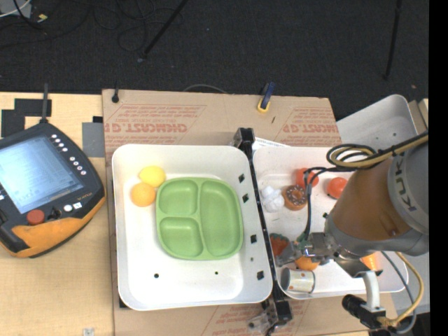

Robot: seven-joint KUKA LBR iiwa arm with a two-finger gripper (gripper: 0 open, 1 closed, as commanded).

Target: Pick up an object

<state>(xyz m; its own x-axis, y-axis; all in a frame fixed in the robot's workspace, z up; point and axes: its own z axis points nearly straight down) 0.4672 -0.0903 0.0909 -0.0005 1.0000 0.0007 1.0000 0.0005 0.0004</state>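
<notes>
Down at the near end of the right bin (364, 128) you'll find the gripper (302, 257), low over the floor beside the divider. You cannot tell from this view how its jaws stand; the wrist hides them. An orange object (306, 262) sits right at the gripper's tip, touching or just under it. A white cup (299, 281) lies just below. The left bin (133, 257) holds a green tray (198, 218) and two yellow-orange fruits (147, 186).
</notes>
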